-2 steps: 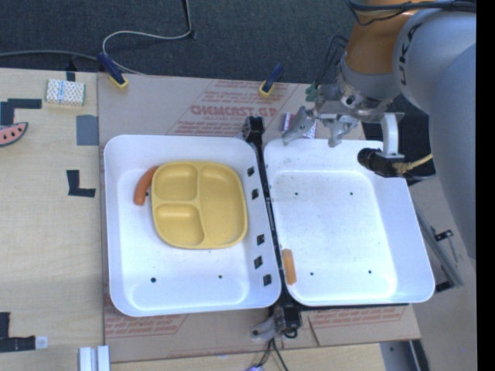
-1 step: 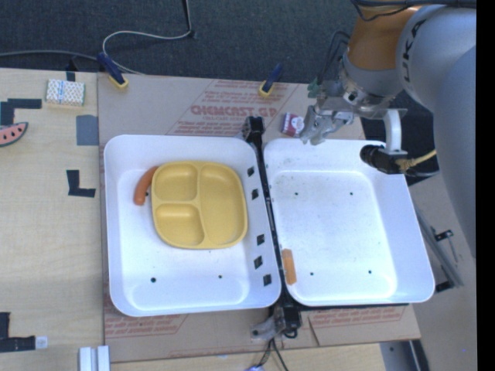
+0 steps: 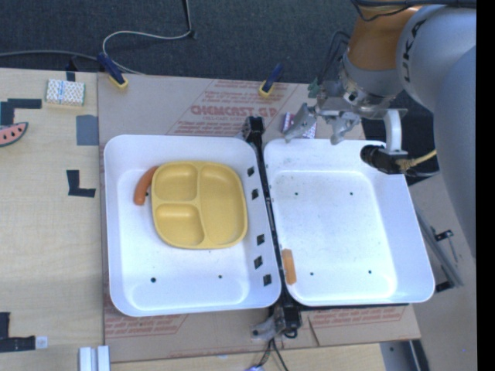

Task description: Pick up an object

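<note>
A yellow divided plate (image 3: 199,205) lies in the left bin (image 3: 124,284). An orange sausage-shaped piece (image 3: 143,186) rests against the plate's left edge. A second small orange piece (image 3: 288,265) lies at the lower left edge of the right bin (image 3: 402,284). My gripper (image 3: 317,129) hangs above the far rim of the right bin, its two fingers (image 3: 296,128) spread apart with nothing between them. The grey arm with its orange band reaches in from the upper right.
Black clips (image 3: 253,127) join the two bins along the middle seam. Yellow and blue clamps (image 3: 271,79) hold the cardboard at the back. A cable loops behind the bench. A small patterned block (image 3: 65,93) and a watermelon slice toy (image 3: 11,134) lie at far left.
</note>
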